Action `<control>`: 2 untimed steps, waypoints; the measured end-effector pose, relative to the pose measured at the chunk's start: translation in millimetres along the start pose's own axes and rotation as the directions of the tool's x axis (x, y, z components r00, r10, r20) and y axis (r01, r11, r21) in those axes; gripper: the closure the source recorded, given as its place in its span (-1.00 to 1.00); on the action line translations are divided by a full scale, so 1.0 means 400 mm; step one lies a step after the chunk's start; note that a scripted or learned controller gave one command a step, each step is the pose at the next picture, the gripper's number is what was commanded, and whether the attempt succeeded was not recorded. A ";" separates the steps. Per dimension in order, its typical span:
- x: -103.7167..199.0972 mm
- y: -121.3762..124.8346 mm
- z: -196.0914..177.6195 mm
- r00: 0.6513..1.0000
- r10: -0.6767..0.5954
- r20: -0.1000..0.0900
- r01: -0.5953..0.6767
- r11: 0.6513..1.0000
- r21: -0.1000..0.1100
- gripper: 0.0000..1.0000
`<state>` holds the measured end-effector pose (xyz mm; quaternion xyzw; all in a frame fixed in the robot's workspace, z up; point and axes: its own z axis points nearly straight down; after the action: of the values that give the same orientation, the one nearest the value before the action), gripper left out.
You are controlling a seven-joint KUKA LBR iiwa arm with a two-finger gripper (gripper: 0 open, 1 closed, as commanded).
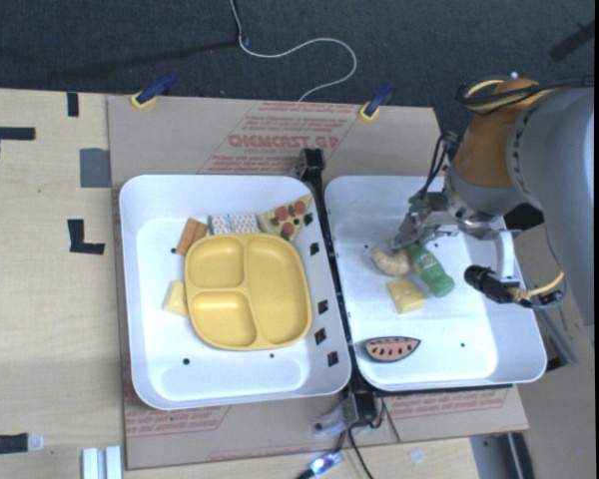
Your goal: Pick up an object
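Grey two-finger gripper (411, 234) is low in the right white bin (479, 362), upper-middle area. Can't tell from this angle if it is released or clenched; nothing visibly caught in it.

Key relation: small beige lumpy object (385, 259) lies just below-left of the gripper tip, touching or nearly so. Green bottle-shaped object (430, 271) lies just below-right of the tip, long axis running diagonally from upper-left to lower-right. Pale yellow blocky piece (406, 294) sits just below both. So the nearest candidates cluster directly under and in front of the tip; my guess is the beige one or the bottle is the target.

Watermelon-slice toy (391, 348) is well apart, at the bin's front edge.

Left white bin (145, 297) holds a yellow compartment plate (248, 289).

Writing: red print on the cardboard sheet (270, 138) behind the bins, mirrored and not clearly readable. Bottle label unreadable.
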<state>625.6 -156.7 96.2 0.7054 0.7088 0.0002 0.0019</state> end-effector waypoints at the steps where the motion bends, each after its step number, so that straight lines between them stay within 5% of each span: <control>1: -0.022 0.005 -0.123 1.000 0.003 -0.002 -0.003 1.000 0.000 1.00; 2: -0.040 -0.005 -0.252 1.000 0.003 -0.001 -0.003 1.000 -0.001 1.00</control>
<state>623.3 -172.3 196.9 0.7063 0.7079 0.0011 0.0017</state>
